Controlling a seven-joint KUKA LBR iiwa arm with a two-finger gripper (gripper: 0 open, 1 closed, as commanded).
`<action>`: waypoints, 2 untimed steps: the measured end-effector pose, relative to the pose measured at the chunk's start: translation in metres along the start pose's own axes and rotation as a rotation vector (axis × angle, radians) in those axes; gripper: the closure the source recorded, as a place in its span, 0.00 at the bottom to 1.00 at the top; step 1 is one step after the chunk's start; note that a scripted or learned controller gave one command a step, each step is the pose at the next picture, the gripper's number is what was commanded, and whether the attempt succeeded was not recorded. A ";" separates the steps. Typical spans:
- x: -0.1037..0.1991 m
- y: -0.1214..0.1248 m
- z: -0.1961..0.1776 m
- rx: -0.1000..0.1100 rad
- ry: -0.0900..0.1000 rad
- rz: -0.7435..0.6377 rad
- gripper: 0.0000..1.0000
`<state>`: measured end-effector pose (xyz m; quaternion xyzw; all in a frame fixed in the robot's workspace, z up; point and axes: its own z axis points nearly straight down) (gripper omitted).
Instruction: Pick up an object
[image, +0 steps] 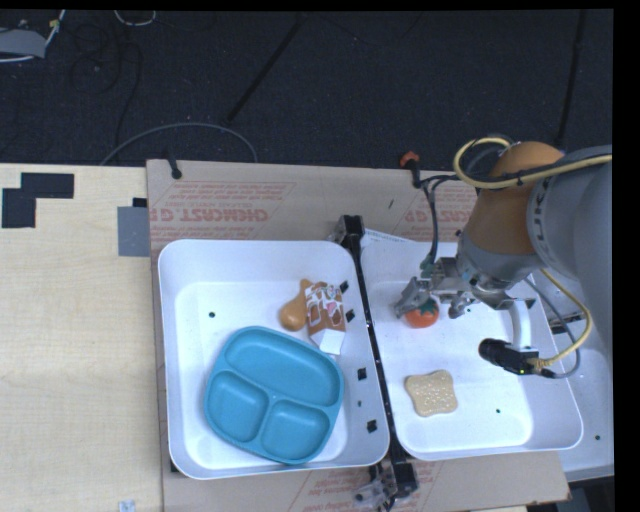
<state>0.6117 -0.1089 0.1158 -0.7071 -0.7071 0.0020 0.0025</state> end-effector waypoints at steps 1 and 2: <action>0.001 0.000 0.030 -0.001 0.000 0.000 0.00; 0.000 0.000 0.017 -0.003 0.000 0.003 1.00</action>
